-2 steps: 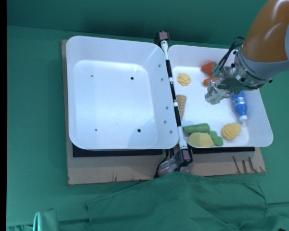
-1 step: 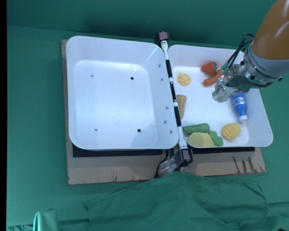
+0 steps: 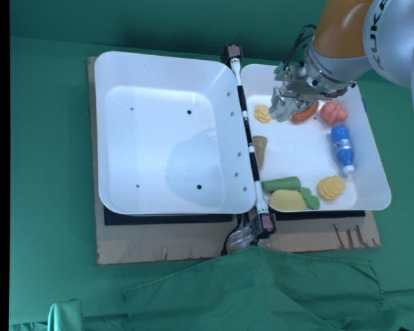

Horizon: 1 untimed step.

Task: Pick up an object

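Claw point(image 3: 284, 110): hung low over the upper part of the right bin point(image 3: 372, 185), from an arm entering at right; finger spread hidden by the wrist body, so could not tell open from closed; nothing seen gripped.
Nearest thing: sausage point(image 3: 304, 112), orange-red, touching or just beside the claw on its right; long axis slanted, upper right to lower left.
Other side: small yellow piece point(image 3: 262, 114), just left of the claw, near the divider.
Further right: pink lump point(image 3: 333, 111), then blue bottle point(image 3: 342, 149), lying lengthwise down the bin.
Near end of bin: green pod point(image 3: 281, 183), yellow fruit point(image 3: 288, 200), corn point(image 3: 330, 187), cone point(image 3: 260, 150); all well apart from the claw.
Left bin point(image 3: 124, 81): holes in the floor noted.
Judgement: sausage the likely target; a short shift right and a turn across its long axis probably needed. Risk: pinching its end only, or nudging it into the pink lump.
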Motion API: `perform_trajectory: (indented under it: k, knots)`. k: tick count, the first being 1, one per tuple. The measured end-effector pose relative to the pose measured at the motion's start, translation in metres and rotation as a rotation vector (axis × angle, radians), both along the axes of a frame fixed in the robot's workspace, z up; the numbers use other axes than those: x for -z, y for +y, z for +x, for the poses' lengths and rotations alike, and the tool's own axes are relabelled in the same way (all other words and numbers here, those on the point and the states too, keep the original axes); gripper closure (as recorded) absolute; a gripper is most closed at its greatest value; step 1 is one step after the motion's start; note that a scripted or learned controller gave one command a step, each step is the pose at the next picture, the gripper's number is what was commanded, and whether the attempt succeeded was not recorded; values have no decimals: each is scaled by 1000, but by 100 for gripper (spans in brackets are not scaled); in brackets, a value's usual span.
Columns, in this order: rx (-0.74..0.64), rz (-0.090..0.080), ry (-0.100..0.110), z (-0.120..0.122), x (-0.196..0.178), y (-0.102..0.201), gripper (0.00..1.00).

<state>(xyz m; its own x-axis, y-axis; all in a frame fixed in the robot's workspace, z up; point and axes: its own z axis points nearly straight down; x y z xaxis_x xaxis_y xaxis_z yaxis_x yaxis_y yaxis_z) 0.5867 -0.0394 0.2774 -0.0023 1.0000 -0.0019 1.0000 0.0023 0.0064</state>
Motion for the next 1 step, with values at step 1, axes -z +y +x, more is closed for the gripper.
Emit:
perform_trajectory:
  k: [1]
  knots:
    - [13, -1, 8, -31, 36, -79, 100]
